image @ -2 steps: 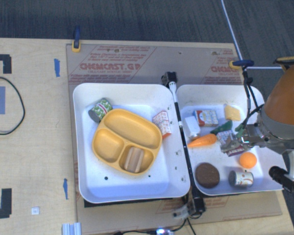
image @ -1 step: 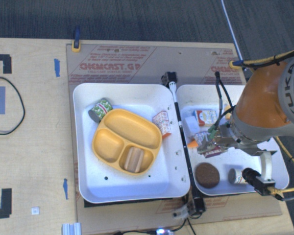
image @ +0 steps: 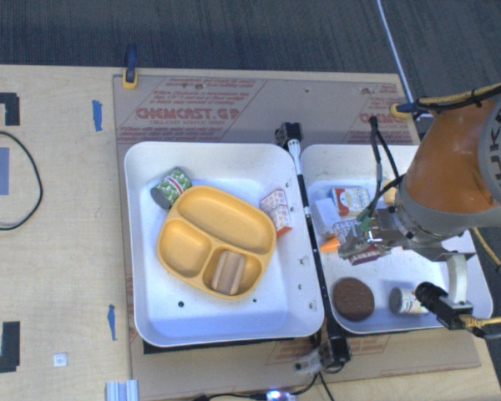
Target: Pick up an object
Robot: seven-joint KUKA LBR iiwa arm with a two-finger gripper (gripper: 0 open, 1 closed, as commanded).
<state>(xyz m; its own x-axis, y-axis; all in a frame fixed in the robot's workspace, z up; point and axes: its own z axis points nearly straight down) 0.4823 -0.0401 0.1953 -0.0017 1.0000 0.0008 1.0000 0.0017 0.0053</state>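
My gripper [image: 361,242] hangs low over the left half of the right bin [image: 476,284], the grey and orange arm reaching in from the right. A small red and white thing [image: 369,256] sits right at its tip; whether it is gripped I cannot tell. Close by lie an orange carrot-like piece [image: 327,244], a bluish packet [image: 325,215] and a white and red packet [image: 351,199]. Nearer the front of that bin lie a brown round disc [image: 353,298] and a small pale bottle [image: 403,301].
The left bin [image: 142,224] holds a yellow divided plate [image: 217,236] with a tan sausage-like piece [image: 228,271] in one compartment. A green and white can [image: 170,187] and a small red and white carton [image: 276,207] lie beside the plate. A ridge separates the bins.
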